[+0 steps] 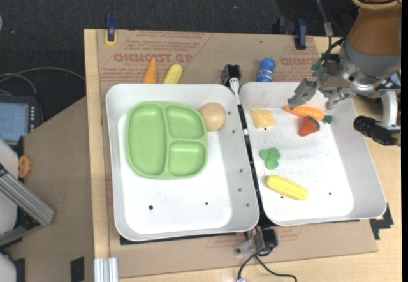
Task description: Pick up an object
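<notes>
Yellow corn cob lies nearest the camera, in the right bin. Everything placed off that bin: green broccoli piece inside it, just beyond the corn; pale yellow block at its far-left part; orange carrot and red piece touching at its far side. Gripper hangs just above the carrot, nothing seen between the fingers; open or closed, can't tell. Left bin beside it holds a green divided plate and a tan ball. Blue bottle on the board behind it.
</notes>
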Available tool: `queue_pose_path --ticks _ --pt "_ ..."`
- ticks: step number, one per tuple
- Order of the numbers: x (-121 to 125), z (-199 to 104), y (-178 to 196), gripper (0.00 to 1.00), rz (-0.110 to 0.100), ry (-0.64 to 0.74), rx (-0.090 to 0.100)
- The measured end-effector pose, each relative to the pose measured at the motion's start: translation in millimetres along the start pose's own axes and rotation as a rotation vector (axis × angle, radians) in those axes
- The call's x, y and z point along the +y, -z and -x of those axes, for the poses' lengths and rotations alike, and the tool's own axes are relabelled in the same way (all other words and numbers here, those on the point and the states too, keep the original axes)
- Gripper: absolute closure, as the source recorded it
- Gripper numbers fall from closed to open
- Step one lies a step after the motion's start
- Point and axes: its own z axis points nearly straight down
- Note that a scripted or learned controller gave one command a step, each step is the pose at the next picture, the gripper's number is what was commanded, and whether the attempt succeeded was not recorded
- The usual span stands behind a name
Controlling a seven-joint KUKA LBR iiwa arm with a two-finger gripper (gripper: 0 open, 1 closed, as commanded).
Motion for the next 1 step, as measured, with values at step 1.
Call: queue_pose_path --ticks 1 --pt "33.0 74.9 -90.0 0.00 -0.002 -0.005 -0.003"
